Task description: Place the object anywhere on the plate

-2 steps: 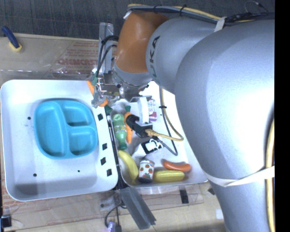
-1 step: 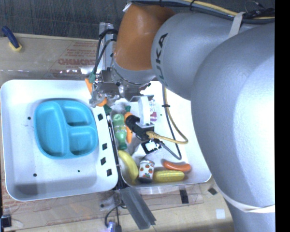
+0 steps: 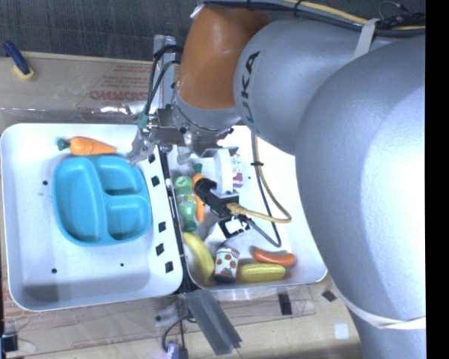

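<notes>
Camera view shows the big grey arm (image 3: pixel 337 126) over the right bin (image 3: pixel 303 260). Left bin (image 3: pixel 22 223) holds a blue plate (image 3: pixel 101 200), a carrot (image 3: pixel 90 146) just beyond it. End effector (image 3: pixel 161 144) sits between bins; I cannot tell its grip.

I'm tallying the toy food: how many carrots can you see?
1 for certain: a carrot in the left bin, just above the blue plate. An orange piece in the crowded right bin could be another; the arm may hide more.
</notes>
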`<state>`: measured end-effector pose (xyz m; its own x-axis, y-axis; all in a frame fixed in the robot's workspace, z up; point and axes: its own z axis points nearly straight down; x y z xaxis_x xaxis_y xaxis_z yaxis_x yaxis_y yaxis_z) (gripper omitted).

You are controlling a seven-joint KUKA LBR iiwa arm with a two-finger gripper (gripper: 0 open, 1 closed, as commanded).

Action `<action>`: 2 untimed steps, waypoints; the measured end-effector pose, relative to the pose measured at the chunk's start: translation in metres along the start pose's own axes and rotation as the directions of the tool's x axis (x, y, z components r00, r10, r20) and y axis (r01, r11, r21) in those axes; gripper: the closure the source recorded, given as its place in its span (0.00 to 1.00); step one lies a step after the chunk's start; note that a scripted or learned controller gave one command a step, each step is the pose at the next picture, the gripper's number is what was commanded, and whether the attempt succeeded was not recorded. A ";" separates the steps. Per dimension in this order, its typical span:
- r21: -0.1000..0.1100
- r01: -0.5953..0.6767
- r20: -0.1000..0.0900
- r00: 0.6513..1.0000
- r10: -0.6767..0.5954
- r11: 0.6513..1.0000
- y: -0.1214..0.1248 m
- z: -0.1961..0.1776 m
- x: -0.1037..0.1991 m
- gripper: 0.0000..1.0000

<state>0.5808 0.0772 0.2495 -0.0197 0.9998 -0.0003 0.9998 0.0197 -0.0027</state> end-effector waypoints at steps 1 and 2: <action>0.003 0.004 0.000 1.000 -0.004 1.000 0.000 -0.010 0.000 1.00; 0.003 -0.091 0.000 0.996 0.091 0.996 -0.019 0.012 -0.011 1.00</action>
<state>0.5623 0.0656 0.2380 0.0718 0.9974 -0.0005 0.9974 -0.0718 -0.0054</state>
